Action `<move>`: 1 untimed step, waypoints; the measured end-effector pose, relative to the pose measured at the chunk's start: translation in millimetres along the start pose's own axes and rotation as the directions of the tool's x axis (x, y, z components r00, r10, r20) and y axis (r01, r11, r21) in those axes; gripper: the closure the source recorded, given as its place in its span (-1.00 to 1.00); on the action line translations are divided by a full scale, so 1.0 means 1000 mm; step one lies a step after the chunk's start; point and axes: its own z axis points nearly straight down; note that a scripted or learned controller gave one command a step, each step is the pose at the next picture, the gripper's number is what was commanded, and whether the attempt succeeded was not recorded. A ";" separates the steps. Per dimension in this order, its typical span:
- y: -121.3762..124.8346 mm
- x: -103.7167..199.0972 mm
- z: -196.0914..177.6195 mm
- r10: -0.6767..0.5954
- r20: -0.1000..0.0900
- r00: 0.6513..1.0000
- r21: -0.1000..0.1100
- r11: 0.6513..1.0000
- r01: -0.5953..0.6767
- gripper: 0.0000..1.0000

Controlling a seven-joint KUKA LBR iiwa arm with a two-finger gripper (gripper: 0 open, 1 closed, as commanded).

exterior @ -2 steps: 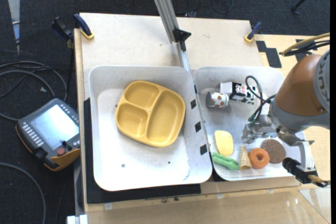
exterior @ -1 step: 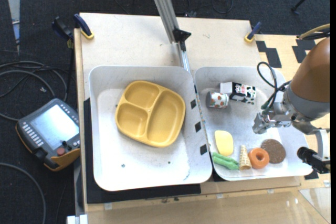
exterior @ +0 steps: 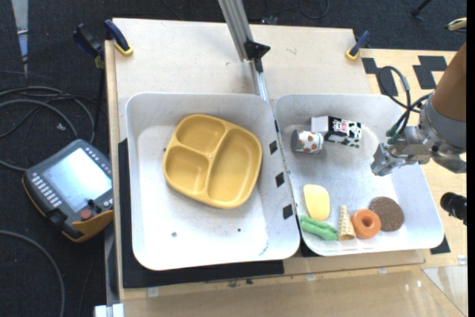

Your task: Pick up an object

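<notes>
Bright even overhead light, soft shadows, mild glare bottom right, sharp focus

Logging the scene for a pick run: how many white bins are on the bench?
2. Left bin holds a yellow plate; right bin holds the small items, with the gripper over it.

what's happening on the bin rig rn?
The arm's gripper is over the right side of the right bin, with nothing visibly between its fingers. That bin has a small spotted cup, a black-and-white toy, a pale yellow piece, a green piece, a cone, an orange ring and a brown disc. The left bin holds a yellow divided plate. Nothing picked yet.
</notes>
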 end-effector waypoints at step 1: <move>0.002 0.000 -0.051 0.000 0.000 1.000 0.001 1.000 0.000 1.00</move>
